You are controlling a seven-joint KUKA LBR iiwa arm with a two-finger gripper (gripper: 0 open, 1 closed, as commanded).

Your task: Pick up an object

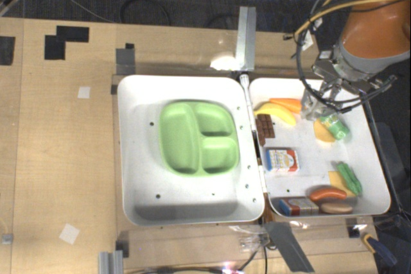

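Orange-banded arm [376,16] hangs over the right bin [379,157], jaws above a green object [335,127], presumably for grasping; their opening is unclear.

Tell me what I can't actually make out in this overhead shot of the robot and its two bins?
- The pincer: the arm's wrist covers it from above, so its grip is unreadable.
- The green object beneath it: blurred and partly covered by the arm, identity unclear.
- The small carton: its label print is too small to read.
- The items in the right bin's near corner overlap, so their shapes stay uncertain.
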